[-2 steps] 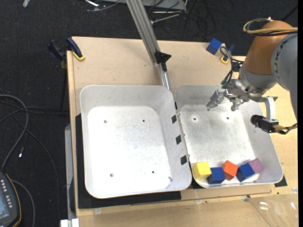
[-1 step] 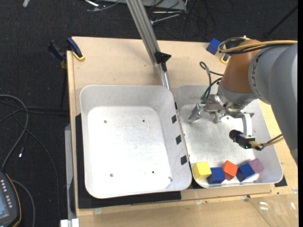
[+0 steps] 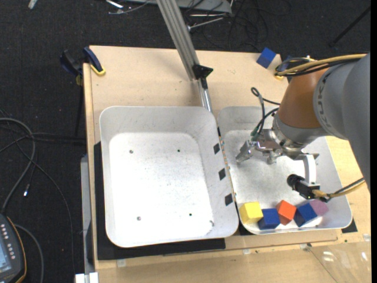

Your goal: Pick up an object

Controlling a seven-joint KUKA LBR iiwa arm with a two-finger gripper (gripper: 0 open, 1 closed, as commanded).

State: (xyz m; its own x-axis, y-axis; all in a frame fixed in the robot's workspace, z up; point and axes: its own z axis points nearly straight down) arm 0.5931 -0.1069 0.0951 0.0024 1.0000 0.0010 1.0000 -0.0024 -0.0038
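The grey arm with its orange band (image 3: 303, 102) reaches in from the right over the right bin (image 3: 235, 119), and the pincer (image 3: 250, 152) hangs above the bin's bare middle floor; whether it is wide or narrow cannot be told from this slant, and nothing is seen held in it. The things to pick lie clustered along the near edge of that right bin, well apart from the pincer: a yellow block (image 3: 251, 211) at the left end, a blue block (image 3: 270, 218) just beside it, then an orange block (image 3: 287, 211), a second blue block (image 3: 306, 214) and a pale pink block (image 3: 320, 207) at the right end. The row's long axis runs left to right along the bin's near wall; each block is roughly cube-shaped, so none shows a clear pointing direction. The left bin (image 3: 112, 122) sits alongside, touching the right one. Another blue block (image 3: 267, 56) rests on the tabletop (image 3: 141, 75) beyond the bins
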